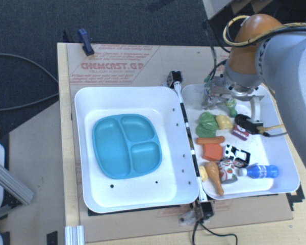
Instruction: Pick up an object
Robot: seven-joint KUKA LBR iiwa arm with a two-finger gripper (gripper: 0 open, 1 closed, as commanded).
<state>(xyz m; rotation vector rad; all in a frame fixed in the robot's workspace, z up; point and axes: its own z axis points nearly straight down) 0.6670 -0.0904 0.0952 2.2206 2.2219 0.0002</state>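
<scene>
My gripper (218,100) hangs low over the far end of the right bin (288,172), just beyond the pile of toys. A small pale green piece (230,107) lies right at its tip; whether it is held is unclear. Nearer the camera lie a green leafy toy (207,123), a yellow piece (224,121), a small dark red and white can (240,132), an orange-red block (212,148), a black and white cow toy (236,155), a carrot (214,176) and a blue and white bottle (259,172).
The left bin (86,106) holds a blue divided plate (127,145). A clip-studded rim (186,131) separates the two bins. The grey arm (285,75) covers the right bin's far right corner. A blue clamp (85,41) sits on the bench's far edge.
</scene>
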